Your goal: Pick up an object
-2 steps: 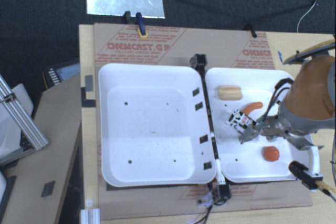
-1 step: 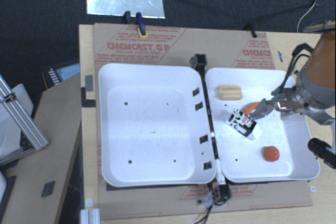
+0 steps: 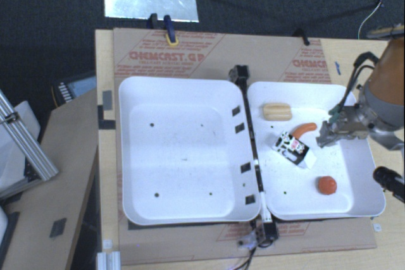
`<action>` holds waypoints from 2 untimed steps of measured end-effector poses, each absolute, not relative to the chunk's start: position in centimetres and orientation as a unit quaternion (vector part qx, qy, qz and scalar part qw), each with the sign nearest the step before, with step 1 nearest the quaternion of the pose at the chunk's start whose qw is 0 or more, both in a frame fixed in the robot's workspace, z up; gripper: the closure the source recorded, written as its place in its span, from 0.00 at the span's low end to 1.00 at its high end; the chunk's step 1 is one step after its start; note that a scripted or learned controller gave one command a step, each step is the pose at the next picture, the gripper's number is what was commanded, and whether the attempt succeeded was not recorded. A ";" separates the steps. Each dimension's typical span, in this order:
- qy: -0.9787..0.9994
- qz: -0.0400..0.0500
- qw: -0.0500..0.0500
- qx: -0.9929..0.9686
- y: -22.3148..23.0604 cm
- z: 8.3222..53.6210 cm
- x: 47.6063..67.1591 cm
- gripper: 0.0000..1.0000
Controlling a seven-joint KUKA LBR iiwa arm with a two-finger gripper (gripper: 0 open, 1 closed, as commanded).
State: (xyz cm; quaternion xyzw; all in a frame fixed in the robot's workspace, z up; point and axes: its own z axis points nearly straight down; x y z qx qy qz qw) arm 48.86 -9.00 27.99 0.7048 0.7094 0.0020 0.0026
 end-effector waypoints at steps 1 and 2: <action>0.712 0.005 0.003 0.702 0.9 36.6 48.8 1.00; 0.711 0.006 0.004 0.703 6.8 45.4 53.1 1.00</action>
